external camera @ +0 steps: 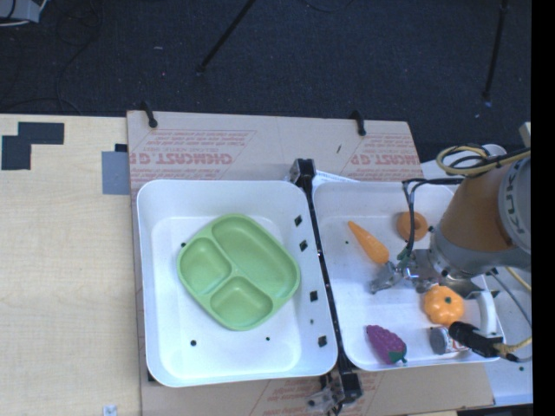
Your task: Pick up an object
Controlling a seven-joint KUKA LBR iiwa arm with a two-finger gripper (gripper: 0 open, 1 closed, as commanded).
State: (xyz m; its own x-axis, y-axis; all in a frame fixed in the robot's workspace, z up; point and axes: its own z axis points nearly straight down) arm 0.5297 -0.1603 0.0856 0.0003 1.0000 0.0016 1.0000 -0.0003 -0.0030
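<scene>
The right bin [347,319] holds an orange carrot [368,243] lying at a slant near its middle. A round orange fruit [442,304] lies further right, a purple bunch of grapes [385,342] by the front wall, and another orange item [412,224] at the back. My gripper [385,279] is low in the right bin, just below the carrot's near end and left of the round orange fruit. Nothing shows held in it. The arm's orange band [475,213] hides part of the bin's right side.
A green divided plate [238,269] lies in the left bin [165,336]. A black divider [316,271] runs between the two bins. Bare white floor lies between the grapes and the gripper.
</scene>
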